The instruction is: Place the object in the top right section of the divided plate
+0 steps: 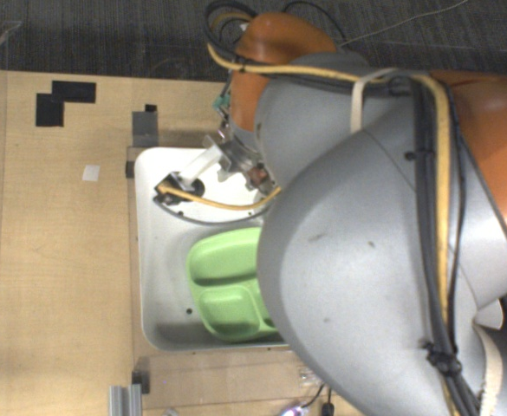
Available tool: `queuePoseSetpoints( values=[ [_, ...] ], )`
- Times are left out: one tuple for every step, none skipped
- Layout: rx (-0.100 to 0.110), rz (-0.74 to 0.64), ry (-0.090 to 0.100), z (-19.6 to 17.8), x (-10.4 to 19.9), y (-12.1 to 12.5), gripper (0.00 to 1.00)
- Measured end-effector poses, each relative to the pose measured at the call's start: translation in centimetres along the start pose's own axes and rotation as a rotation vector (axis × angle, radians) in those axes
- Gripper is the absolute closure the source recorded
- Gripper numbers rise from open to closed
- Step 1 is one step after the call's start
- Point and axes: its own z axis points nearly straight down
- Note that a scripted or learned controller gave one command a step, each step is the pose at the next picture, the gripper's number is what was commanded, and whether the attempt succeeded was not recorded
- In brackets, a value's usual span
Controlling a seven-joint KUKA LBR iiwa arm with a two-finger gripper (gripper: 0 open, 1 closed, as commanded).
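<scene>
Direction is the crux here: the green divided plate (225, 286) lies toward the lower edge of the view from the gripper (234, 161), near it but apart, with a strip of bare white bin (159, 258) floor between the two. The gripper hangs over the far end of that same bin. Whether it is open, closed or carrying anything I cannot tell, since the wrist hardware crowds around it. The same goes for the object to be placed, so no position can be given for it.

Of the plate, two sections show on the side away from the arm (366, 232), one nearer the gripper and one beyond it, split by a ridge running across the view. The rest of the plate passes under the grey bulk of the arm (the top right section most likely lies there, hidden). By my judgement the coming move is a short travel from the gripper's place down the view and toward the arm's side. The aim is hard to check while that part is covered.
</scene>
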Motion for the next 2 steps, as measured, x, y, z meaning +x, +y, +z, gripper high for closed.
queuePoseSetpoints(
  values=[
    [-0.001, -0.303, 0.002, -12.8, -1.0, 5.5, 0.0],
    [0.002, -0.018, -0.001, 0.4, -0.2, -4.0, 0.0]
  ],
)
